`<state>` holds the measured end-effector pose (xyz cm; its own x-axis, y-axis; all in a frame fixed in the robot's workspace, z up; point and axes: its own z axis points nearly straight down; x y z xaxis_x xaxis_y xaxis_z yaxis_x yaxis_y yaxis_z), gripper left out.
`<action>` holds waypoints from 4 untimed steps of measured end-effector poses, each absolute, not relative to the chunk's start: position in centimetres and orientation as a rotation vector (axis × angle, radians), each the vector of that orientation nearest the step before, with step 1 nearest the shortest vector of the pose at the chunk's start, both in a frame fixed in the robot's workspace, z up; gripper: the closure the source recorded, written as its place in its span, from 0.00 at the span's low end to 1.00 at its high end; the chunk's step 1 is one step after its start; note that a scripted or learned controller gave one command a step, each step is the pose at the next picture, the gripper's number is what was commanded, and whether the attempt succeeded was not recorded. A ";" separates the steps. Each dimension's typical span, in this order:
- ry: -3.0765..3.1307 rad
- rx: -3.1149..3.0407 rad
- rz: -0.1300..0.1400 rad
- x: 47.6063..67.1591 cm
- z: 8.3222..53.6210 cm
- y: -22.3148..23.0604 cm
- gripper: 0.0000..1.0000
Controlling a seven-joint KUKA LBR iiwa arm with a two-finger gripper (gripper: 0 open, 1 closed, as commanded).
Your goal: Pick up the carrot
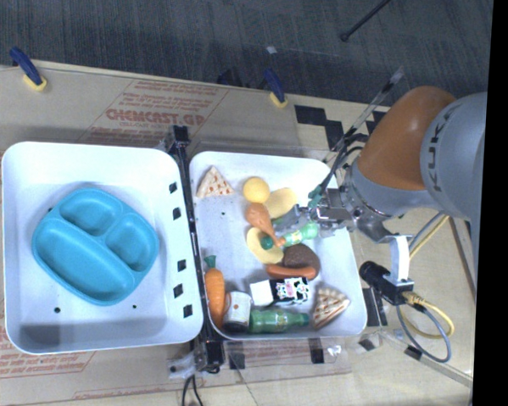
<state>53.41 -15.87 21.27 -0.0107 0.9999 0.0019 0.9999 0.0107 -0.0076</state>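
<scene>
In right bin (pixel 345 245):
carrot (pixel 214 291): against left wall, low corner.
pincer (pixel 308 216): well apart from carrot; finger state, cannot tell.
advice: approach vertically, avoid wall.

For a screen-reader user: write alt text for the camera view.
The grey arm's gripper hovers over the right bin among toy foods, near a small carrot; a second carrot lies by the bin's left wall. The left bin holds a blue divided plate.
</scene>
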 end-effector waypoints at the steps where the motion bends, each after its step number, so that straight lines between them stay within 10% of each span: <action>1: -1.872 -2.518 0.006 56.3 9.1 -12.7 0.00; 2: -1.989 -2.425 0.005 51.6 9.2 -9.4 0.00; 3: -2.001 -2.414 0.013 51.7 10.1 -9.4 1.00; 4: -2.003 -2.412 0.014 51.6 10.1 -9.4 0.00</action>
<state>51.65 -9.39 10.10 0.1837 0.9830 -0.0031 0.9829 -0.1837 -0.0104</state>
